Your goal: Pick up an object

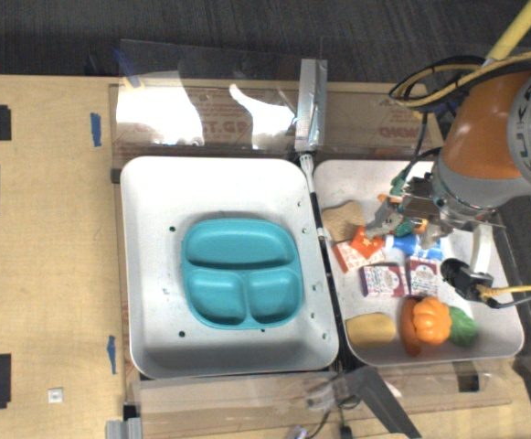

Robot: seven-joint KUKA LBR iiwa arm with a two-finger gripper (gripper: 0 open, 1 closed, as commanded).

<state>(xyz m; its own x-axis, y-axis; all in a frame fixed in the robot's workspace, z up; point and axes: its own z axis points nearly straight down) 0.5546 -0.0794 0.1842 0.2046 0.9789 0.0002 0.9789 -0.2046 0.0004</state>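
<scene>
White left bin [146, 245]: shallow plastic, and we see one teal three-compartment plastic tray [242, 271] lying in its middle.
White right bin [507, 332]: crowded, so the pickable stuff is all here.
Grey arm with orange band [484, 140]: reaching in from the right, over that bin's upper half.
Orange toy pumpkin [427, 322]: near the front wall, touching a green piece [463, 328].
Tan foam block [372, 328]: just left of the pumpkin.
Two small purple-and-white packets [384, 280]: side by side mid-bin.
Two-finger gripper [402, 216]: low over a red-orange packet [364, 245]; we honestly can't tell its state.
Risk: we reckon the clutter could make it nudge neighbours or close on nothing.
</scene>
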